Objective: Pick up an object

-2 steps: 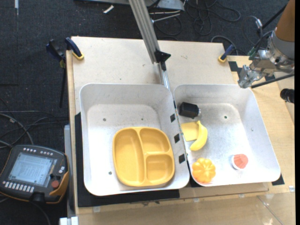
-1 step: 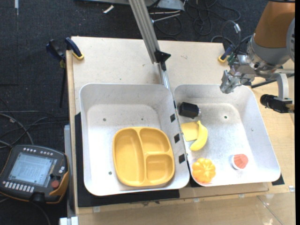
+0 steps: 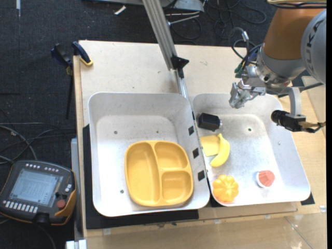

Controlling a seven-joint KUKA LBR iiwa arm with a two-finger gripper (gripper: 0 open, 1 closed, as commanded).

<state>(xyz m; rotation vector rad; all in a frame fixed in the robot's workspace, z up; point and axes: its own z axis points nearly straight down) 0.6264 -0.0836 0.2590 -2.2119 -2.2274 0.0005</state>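
The gripper (image 3: pixel 237 101) hangs above the right bin's (image 3: pixel 282 154) back edge; whether it is open, I cannot tell. Below lie a black block (image 3: pixel 209 122), banana (image 3: pixel 222 152), orange (image 3: pixel 225 188) and red cap (image 3: pixel 265 178). A yellow tray (image 3: pixel 157 173) fills the left bin (image 3: pixel 104 139).

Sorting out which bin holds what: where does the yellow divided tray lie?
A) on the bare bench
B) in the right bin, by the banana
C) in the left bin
C: the yellow divided tray lies flat in the left bin, while the banana lies in the right bin.
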